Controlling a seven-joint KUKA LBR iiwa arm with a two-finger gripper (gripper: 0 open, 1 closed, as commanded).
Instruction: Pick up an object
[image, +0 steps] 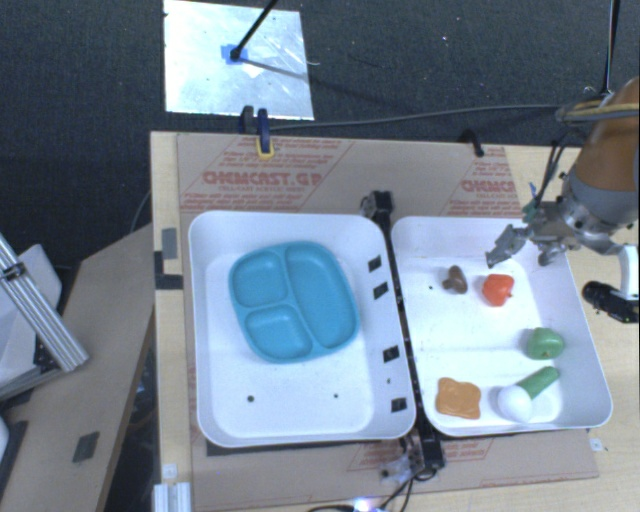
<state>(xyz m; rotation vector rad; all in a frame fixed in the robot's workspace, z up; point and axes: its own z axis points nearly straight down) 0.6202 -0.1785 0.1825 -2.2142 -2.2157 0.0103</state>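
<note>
The right bin (570, 290) holds several small objects: a brown lump (455, 280), a red-orange piece (497, 289), a green piece (543, 343), a flat orange piece (459, 398), and a white and green item (525, 393). My gripper (522, 254) hangs over the bin's far right part, just beyond the red-orange piece. Its two fingers are spread apart, open, with nothing between them. One fingertip (497, 256) is just above the red-orange piece in the picture.
A blue divided plate (293, 300) lies in the left bin (215, 400). The divider with black clips (390, 320) runs between the bins. A blue and yellow clamp (263, 130) sits at the bench's far edge. Cables cross behind the bench.
</note>
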